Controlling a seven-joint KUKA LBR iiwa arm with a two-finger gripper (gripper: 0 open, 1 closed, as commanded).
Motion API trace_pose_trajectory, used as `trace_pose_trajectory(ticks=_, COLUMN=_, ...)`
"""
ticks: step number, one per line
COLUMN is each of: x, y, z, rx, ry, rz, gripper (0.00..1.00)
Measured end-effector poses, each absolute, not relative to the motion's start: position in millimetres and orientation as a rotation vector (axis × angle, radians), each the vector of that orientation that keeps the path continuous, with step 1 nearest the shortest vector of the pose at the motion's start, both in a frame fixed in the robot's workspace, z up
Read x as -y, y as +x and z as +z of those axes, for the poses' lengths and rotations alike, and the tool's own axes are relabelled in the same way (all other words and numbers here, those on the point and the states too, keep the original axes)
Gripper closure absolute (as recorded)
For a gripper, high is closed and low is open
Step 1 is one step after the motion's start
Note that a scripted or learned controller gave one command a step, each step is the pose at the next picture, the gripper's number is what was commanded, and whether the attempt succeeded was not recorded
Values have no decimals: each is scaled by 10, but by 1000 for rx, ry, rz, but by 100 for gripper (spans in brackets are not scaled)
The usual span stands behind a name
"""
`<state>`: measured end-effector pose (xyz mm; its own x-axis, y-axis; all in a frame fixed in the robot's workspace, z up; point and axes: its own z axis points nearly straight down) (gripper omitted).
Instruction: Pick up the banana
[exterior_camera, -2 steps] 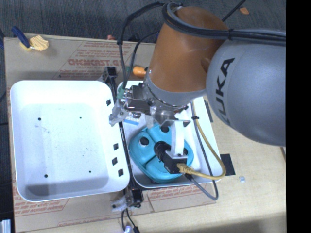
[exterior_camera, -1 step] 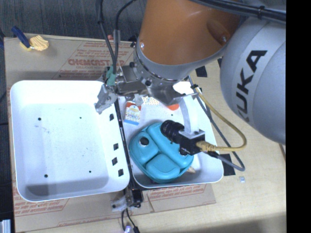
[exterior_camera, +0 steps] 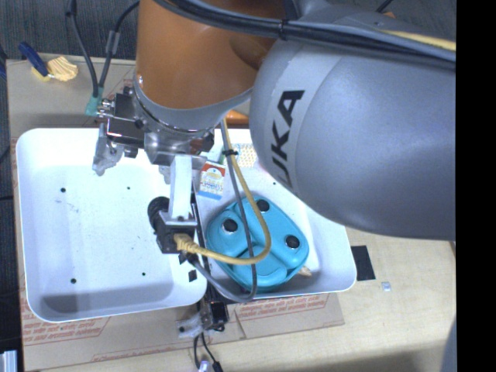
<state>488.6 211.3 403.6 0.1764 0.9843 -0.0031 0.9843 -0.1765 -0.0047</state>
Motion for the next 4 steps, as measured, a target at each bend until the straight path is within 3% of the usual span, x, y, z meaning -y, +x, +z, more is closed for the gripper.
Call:
trace_pose_trajectory(ticks=1, x=-1051, y=4851, z=4316, rx=1857, ry=-2534, rz=3, gripper=0)
trace_pose_trajectory(ticks=2, x=-1155, y=4761, z=4199, rx=2085, ry=-2347, rz=7, gripper=0)
trace_pose_trajectory(ticks=3, x=-1911, y=4758, z=4577, rx=1745, ry=-2612, rz=3, gripper=0)
trace_pose_trajectory(ticks=4, x=-1153, y=4837, z=5427, rx=1720, ry=-2628, rz=1, gripper=0)
